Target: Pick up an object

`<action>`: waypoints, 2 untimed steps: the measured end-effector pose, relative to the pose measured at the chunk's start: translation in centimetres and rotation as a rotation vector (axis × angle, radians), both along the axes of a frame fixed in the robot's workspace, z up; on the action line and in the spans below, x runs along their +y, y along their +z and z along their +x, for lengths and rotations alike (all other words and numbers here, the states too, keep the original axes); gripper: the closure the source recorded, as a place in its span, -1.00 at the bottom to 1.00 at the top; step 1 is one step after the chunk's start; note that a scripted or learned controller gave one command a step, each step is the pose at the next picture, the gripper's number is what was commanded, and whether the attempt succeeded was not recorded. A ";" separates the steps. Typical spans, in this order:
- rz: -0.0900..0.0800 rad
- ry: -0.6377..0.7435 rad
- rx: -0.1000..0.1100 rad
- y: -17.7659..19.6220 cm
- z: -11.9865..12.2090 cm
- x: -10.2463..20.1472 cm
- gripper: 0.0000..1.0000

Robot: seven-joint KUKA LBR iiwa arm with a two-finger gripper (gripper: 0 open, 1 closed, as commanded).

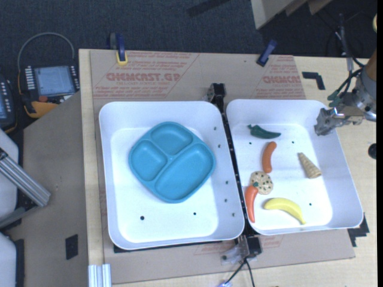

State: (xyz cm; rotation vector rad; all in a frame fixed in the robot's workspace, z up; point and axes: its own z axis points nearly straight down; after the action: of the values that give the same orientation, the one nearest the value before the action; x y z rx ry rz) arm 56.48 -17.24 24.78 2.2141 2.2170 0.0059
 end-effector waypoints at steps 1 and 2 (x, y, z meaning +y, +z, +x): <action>0.006 0.005 0.010 -1.2 1.2 5.7 1.00; 0.006 0.006 0.009 -0.7 1.6 11.7 1.00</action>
State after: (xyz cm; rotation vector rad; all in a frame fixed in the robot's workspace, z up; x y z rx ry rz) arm 58.08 -5.56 24.13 2.2145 2.2308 0.0025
